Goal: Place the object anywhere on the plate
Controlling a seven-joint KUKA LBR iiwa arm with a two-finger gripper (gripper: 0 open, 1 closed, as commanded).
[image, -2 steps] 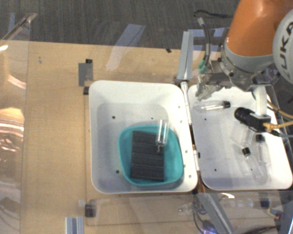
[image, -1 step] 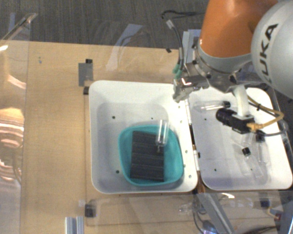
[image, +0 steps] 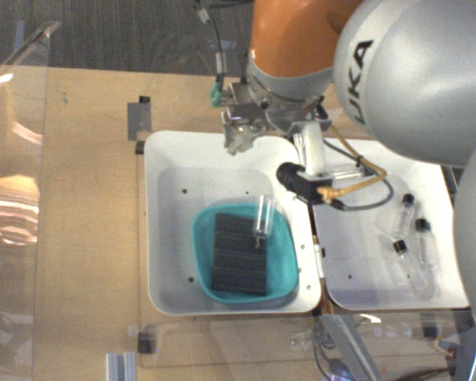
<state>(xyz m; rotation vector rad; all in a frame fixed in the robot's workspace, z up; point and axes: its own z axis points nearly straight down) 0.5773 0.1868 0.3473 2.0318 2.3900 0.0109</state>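
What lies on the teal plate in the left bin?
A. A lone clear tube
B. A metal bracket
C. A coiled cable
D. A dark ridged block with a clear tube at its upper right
D: on the teal plate a dark ridged block lies flat, with a clear tube at its upper right corner.
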